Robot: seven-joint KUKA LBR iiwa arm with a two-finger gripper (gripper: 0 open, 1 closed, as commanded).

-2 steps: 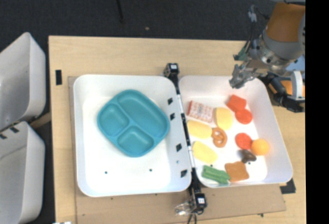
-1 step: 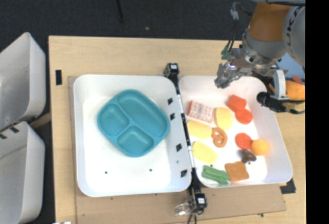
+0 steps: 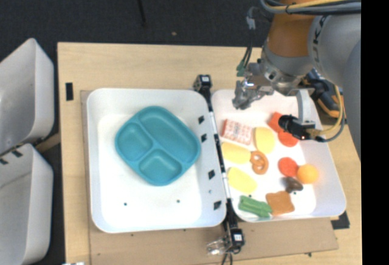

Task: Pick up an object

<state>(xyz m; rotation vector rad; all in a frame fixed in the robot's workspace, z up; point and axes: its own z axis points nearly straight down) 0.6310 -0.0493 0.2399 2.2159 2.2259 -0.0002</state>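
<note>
While the arm (image 3: 298,20) is reached in from the right, the gripper (image 3: 246,95) is seen hovering over the far-left corner of the right bin (image 3: 331,188); whether it is spread or pressed together cannot be told, and nothing is seen held. The pickable items are all found in the right bin: a pink-and-white packet (image 3: 235,131) just below the gripper, yellow pieces (image 3: 264,138) beside it, a pretzel (image 3: 259,163), a red piece (image 3: 288,166), an orange ball (image 3: 307,174), a green piece (image 3: 254,206) and a brown slice (image 3: 279,202) near the front edge. A blue divided plate (image 3: 158,144) is seen in the left bin (image 3: 103,197). Both bins are carried by the tabletop (image 3: 134,63).
</note>
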